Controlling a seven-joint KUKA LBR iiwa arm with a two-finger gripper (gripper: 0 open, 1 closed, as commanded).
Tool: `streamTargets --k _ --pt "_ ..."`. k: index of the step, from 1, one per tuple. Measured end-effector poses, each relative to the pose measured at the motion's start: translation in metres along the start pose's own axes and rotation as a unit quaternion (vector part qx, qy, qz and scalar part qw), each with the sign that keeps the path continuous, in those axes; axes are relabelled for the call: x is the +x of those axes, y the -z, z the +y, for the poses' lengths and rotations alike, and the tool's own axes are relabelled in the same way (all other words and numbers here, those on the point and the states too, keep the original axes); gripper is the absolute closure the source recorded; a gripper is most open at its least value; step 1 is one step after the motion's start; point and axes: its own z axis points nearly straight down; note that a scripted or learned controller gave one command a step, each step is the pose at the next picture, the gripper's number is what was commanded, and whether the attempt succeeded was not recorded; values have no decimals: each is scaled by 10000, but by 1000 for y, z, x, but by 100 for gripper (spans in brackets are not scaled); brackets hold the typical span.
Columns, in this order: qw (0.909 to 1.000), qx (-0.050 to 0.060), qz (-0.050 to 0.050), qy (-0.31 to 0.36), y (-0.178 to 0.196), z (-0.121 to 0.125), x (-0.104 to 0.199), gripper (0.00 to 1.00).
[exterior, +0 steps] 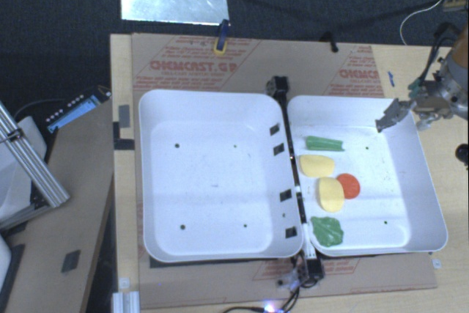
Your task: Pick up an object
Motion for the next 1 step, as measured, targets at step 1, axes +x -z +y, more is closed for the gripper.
streamTargets --k 1 --pt "10000 9 20 53 -111 58 93 0"
